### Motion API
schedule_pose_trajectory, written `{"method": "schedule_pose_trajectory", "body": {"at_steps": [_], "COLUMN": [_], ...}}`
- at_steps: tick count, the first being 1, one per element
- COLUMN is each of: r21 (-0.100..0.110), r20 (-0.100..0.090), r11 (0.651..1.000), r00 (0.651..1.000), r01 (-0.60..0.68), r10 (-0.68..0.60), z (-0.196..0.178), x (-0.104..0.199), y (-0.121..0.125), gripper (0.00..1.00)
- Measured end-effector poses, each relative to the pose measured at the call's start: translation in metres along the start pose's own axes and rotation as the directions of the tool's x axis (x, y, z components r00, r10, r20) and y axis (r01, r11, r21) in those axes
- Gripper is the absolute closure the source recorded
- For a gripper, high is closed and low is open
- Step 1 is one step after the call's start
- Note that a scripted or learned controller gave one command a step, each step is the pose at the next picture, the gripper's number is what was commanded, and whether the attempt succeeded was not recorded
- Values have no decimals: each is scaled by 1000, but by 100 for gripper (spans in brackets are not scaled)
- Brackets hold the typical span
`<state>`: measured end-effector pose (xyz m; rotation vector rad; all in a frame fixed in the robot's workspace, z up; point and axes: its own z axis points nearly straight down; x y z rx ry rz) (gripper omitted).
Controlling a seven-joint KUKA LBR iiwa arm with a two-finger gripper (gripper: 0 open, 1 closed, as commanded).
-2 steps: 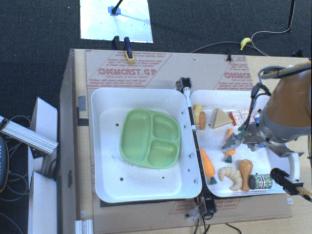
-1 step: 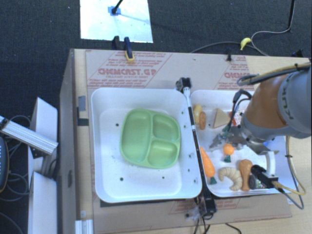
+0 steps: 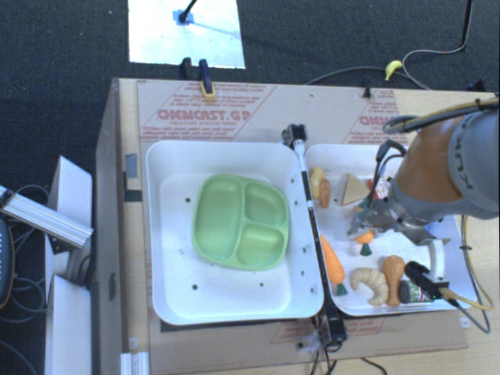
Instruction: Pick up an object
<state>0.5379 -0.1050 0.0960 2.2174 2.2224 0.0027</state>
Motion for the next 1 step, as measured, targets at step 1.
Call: {"method": "schedule_pose_trajectory", "body": {"at_steps": [1], "r21": [-1], "r20": [-1], "r11": [1000], "r00": [1000], "r01": [2], "r10": [-2], "z": [-89], "x": [65], "y": [31], "gripper": [100]}}
